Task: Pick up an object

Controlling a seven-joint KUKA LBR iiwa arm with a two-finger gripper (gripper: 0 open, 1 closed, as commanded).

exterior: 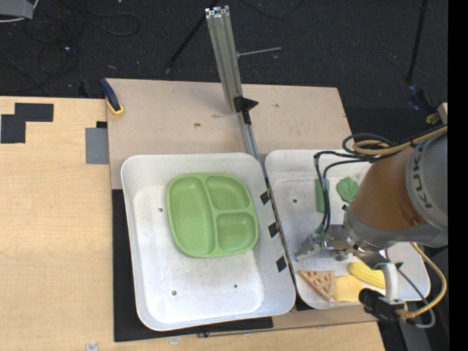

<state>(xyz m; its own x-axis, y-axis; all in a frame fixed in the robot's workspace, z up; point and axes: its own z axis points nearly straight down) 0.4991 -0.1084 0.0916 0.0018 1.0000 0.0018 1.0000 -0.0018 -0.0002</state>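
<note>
The grey and orange arm [398,196] is reaching in from the right of the frame and hanging low over the right bin [292,189]; its claw [327,243] is sitting at the lower middle of that bin, and I cannot tell how it stands or whether it is touching anything. Just below the claw, at the lower right of the frame, a waffle-patterned wedge [316,281] is lying beside a yellow corn cob [365,273]; a green piece [346,189] is showing further up the same bin, partly behind the arm. In the left bin [146,269], at the centre of the frame, a green divided plate [212,214] is lying flat; both bins are resting on the table [175,115].
</note>
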